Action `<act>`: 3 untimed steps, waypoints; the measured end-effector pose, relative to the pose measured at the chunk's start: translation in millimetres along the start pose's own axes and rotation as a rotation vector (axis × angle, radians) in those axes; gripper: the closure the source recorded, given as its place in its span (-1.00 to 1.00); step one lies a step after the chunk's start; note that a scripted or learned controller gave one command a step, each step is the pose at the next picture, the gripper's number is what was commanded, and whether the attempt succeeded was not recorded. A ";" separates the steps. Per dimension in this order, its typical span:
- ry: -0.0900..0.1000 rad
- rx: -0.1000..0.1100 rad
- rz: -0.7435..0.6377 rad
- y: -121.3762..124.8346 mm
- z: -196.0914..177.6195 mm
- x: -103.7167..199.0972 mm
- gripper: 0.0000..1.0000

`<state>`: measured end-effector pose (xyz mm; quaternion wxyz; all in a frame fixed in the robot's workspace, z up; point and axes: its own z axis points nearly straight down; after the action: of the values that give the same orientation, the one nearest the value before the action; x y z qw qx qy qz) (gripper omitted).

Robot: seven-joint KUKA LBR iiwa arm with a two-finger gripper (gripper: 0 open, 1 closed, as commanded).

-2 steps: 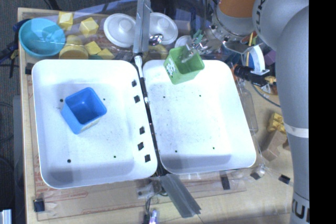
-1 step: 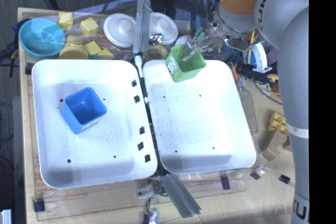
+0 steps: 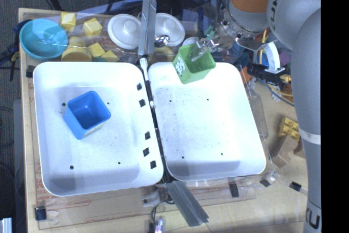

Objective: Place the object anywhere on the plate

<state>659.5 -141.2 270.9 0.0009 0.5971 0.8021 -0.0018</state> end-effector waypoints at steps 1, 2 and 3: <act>0.004 0.000 -0.319 7.9 -5.6 35.8 1.00; 0.003 0.001 -0.301 0.8 23.6 133.8 1.00; 0.003 0.001 -0.280 21.4 80.7 83.3 1.00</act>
<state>656.1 -55.6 189.9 -0.0011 0.4793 0.8777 -0.0014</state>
